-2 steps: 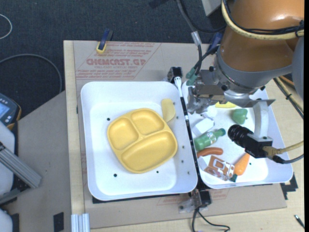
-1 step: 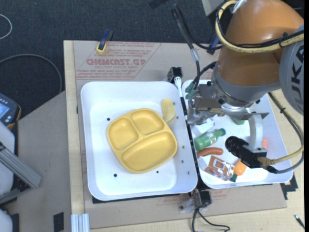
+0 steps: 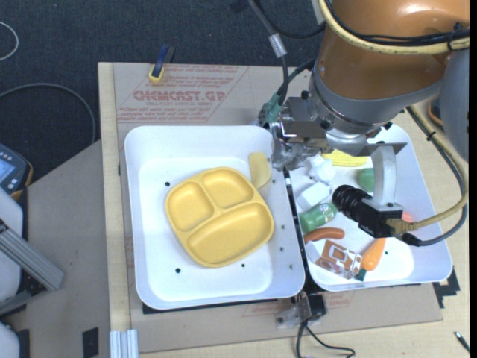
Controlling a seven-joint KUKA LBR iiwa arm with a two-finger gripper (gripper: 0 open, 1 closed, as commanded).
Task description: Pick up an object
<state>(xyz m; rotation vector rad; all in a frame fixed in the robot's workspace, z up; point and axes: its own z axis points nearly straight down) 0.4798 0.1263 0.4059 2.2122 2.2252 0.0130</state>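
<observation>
the gripper [image 3: 287,154] hangs over the wall between the bins, beside a pale yellow piece [image 3: 259,170]; whether it grips cannot be told. descending there, it risks striking the wall.

Yellow divided plate [image 3: 218,216], white bins [image 3: 141,200]

Two white bins [image 3: 141,200] sit side by side. One yellow divided plate [image 3: 218,215] lies frame-left; frame-right hold one green bottle [image 3: 319,216], one sausage [image 3: 324,235] and one carrot [image 3: 373,253].
</observation>
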